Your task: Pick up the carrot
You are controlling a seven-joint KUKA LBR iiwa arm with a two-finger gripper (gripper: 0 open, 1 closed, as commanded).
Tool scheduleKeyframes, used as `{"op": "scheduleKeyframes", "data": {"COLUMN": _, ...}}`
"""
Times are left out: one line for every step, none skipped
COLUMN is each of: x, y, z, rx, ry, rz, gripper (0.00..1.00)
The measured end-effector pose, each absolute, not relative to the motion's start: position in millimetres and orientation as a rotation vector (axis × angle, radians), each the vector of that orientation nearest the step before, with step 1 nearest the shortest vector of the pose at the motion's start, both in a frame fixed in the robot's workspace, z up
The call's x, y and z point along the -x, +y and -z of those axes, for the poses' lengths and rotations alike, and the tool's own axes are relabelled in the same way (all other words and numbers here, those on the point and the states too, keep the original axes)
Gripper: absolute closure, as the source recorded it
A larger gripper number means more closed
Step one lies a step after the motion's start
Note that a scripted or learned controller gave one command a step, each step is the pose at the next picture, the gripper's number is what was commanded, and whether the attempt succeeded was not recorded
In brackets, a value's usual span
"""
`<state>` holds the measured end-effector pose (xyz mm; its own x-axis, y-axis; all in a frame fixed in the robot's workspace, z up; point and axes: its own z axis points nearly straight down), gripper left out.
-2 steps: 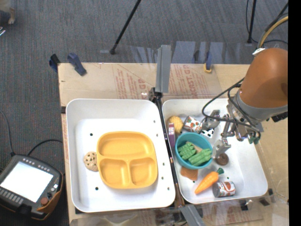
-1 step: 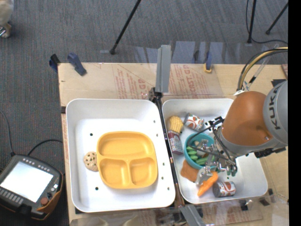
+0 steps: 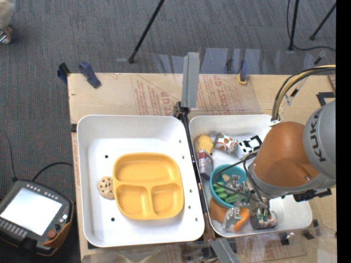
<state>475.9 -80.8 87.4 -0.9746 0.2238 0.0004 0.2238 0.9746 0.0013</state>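
Lowering onto the carrot (image 3: 233, 219) beside the teal bowl (image 3: 226, 186), keep the gripper (image 3: 244, 212) centred; you cannot tell its fingers' state.

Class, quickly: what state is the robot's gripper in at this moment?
Gripper: low in the right white bin, over the orange carrot beside the teal bowl; open or closed cannot be told.

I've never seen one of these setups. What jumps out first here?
Probably the yellow divided plate in the left bin, with a cookie beside it. Next, the big orange and grey arm looming over the cluttered right bin, its pincer down near a teal bowl and the carrot.
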Motion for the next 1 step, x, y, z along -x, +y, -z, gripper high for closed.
{"op": "scheduleKeyframes", "data": {"x": -478.3, "y": -80.1, "z": -98.6, "rx": 0.346, "ry": -3.128, "rz": 0.001, "gripper": 1.00}}
